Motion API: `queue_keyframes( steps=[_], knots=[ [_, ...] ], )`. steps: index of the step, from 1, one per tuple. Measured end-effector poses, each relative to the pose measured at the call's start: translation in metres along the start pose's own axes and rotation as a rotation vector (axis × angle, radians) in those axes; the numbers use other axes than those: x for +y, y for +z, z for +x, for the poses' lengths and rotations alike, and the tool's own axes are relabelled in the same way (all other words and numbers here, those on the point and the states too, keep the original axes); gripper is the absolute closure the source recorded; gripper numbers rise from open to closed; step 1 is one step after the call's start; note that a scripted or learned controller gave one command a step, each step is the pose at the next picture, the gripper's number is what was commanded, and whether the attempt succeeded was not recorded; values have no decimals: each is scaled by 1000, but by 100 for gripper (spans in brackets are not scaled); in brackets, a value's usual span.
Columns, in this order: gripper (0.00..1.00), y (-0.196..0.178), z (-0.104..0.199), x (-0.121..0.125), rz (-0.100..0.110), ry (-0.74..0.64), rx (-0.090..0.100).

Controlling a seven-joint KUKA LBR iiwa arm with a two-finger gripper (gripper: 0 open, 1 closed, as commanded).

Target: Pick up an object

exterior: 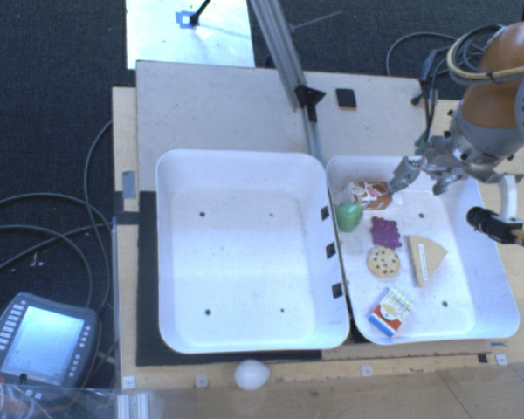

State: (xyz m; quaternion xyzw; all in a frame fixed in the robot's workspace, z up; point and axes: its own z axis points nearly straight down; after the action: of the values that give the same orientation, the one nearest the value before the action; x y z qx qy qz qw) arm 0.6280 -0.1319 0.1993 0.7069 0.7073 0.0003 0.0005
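Note:
The right bin (493, 278) holds several small objects. They are an orange and white packet (369, 195), a green ball (349, 216), a purple lump (385, 231), a round cookie (383, 261), a tan wedge (426, 258) and a small red, yellow and blue box (391, 311). My gripper (424, 180) hangs over the back of the right bin, just right of the orange packet. Its fingers stand apart, open, with bare bin floor showing between them. One fingertip (404, 175) is close to the packet's right edge.
The left bin (236, 251) sits beside the right one, sharing a raised divider (332, 251). A white egg-shaped object (251, 374) lies on the bench in front of the bins. A slanted metal pole (284, 51) rises behind them. Cables and a teach pendant (39, 334) lie at the left.

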Motion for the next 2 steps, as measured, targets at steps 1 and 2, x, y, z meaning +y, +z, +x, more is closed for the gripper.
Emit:
queue_keyframes(
  steps=[1,2],
  knots=[
    [0,35,-7,5,2,-85,0],
    [100,23,-7,5,-1,-86,0]
  ],
)
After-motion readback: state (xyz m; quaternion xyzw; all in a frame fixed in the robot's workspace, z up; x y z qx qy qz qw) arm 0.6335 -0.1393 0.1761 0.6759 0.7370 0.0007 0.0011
